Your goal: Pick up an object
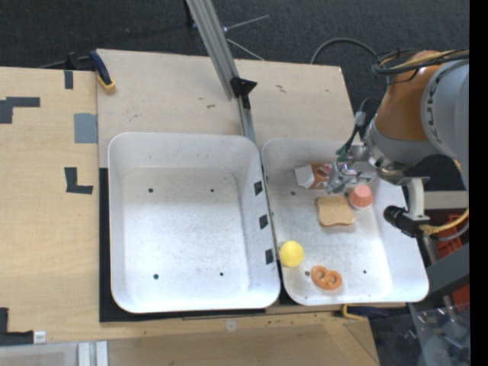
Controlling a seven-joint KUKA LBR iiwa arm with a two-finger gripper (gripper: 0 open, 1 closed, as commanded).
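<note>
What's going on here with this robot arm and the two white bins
A grey and orange robot arm reaches in from the right, with its gripper low over the far side of the right bin. Close by it lie a red and white packet, a slice of bread and a pink piece. A yellow ball and a pretzel sit nearer the front. Nothing is visibly lifted yet.

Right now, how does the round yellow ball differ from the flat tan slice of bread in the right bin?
The round yellow ball is bright yellow and a sphere; the flat tan slice of bread is pale brown, squarish and lies flat. The ball sits against the bin's left wall, apart from the gripper; the bread lies nearer the middle, just below the gripper and beside a pink piece. Both rest on the floor of the right white bin.
</note>
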